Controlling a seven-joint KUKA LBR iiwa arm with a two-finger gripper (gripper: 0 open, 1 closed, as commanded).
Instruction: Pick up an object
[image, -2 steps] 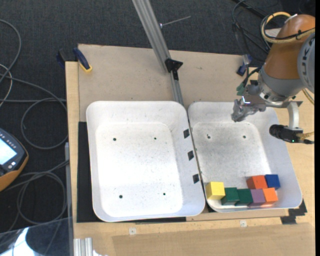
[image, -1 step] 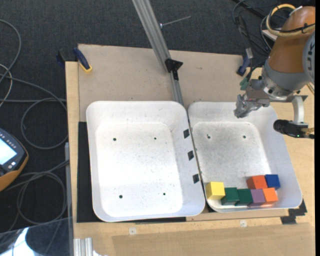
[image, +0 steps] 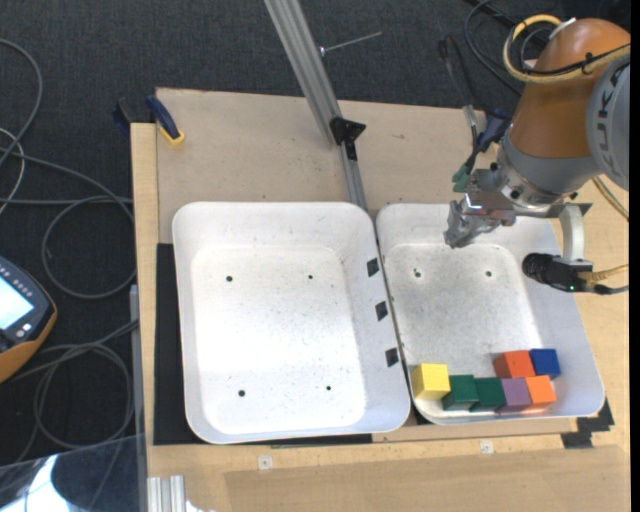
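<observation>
Several small blocks lie in a cluster at the near edge of the right bin: a yellow block, a dark green block, a purple block, two orange blocks and a blue block. My gripper hangs over the far edge of the right bin, well away from the blocks. Nothing shows between its fingers. The fingers look close together, but their state is not clear from this angle.
The left bin sits beside the right one, with black clips along the shared edge. A grey metal pole slants over the bench behind the bins. Cables and a handheld device lie on the floor at left.
</observation>
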